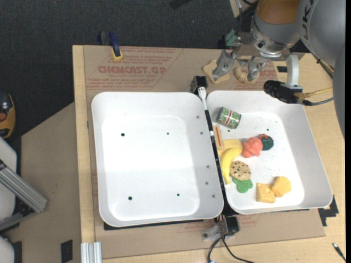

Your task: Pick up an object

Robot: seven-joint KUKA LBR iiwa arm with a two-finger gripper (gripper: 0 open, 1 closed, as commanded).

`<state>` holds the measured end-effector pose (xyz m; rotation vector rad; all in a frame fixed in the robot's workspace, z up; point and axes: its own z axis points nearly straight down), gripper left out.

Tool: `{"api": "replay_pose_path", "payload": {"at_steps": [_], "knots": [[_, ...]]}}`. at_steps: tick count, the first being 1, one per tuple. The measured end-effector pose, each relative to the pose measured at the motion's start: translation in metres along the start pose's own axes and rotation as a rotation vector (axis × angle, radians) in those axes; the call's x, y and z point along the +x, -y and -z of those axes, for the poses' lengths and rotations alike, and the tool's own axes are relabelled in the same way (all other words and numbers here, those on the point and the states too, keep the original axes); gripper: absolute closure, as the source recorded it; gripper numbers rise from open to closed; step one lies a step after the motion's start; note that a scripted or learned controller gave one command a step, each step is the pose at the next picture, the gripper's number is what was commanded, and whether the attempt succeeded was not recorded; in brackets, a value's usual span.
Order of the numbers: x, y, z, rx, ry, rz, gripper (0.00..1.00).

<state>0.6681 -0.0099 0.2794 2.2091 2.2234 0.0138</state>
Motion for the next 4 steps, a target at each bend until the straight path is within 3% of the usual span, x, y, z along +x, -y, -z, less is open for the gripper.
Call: {"api": "replay_pose_path", "payload": {"at_steps": [1, 2, 3, 4], "knots": [[0.187, 0.0, 0.091, 0.0, -0.008, 0.012, 0.0], [0.078, -0.001, 0.155, 0.0, 0.004, -0.015, 0.0], [-0.024, -0.001, 0.265, -0.005, 0.007, -0.017, 0.0], [0.089, 0.02, 0.122, 0.028, -0.002, 0.004, 0.0]]}}
